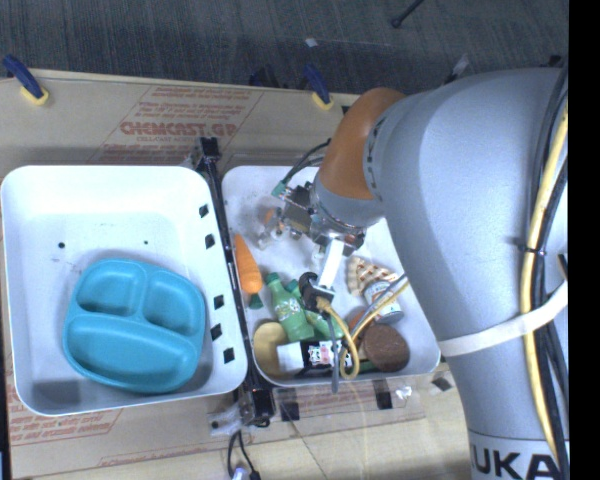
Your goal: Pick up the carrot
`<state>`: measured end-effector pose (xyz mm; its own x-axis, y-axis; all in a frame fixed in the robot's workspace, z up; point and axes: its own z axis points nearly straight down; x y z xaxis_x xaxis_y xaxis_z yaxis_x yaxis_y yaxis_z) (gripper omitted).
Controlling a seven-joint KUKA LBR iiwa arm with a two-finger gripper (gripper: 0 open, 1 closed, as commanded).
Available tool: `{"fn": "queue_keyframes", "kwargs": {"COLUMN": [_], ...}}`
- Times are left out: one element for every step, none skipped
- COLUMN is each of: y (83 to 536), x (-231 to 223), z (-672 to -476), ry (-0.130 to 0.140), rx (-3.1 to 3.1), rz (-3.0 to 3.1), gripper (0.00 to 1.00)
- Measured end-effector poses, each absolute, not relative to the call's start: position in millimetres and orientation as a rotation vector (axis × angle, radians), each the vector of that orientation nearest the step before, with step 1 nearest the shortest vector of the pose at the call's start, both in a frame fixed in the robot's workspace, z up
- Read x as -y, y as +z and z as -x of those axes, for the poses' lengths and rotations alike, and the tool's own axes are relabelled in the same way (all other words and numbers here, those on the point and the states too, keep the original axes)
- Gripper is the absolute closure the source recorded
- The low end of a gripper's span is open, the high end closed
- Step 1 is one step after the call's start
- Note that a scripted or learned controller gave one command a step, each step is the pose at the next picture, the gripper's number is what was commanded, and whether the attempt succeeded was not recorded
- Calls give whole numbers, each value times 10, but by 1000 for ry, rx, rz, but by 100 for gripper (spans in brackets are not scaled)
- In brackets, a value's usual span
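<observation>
The orange carrot [247, 265] lies along the left wall of the right bin [242, 188], its tip pointing toward the far end. My gripper [270, 222] hangs low in the far part of that bin, just up and to the right of the carrot's tip. It stays apart from the carrot, and nothing shows in its grasp. The grey arm with its orange band covers the right side of the bin.
A green bottle [288, 308] lies just right of the carrot, with a yellow round thing [268, 339] below it. A ridged shell-like item [368, 271], a small can [384, 294] and a brown disc [386, 348] crowd the near right. The left bin [100, 193] holds a blue divided tray [135, 323].
</observation>
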<state>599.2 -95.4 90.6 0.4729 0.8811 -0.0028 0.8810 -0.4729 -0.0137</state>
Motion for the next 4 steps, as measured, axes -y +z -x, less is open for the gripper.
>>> {"fn": "queue_keyframes", "kwargs": {"y": [1929, 1912, 1910, 1523], "x": [504, -264, -409, -690], "z": [-5226, -5225, -5705, -5405], "ry": [11, 15, 17, -27], "rx": [1288, 1281, 1006, 1122], "rz": [2858, 2862, 2972, 2967], "gripper": [0, 0, 0, 0]}}
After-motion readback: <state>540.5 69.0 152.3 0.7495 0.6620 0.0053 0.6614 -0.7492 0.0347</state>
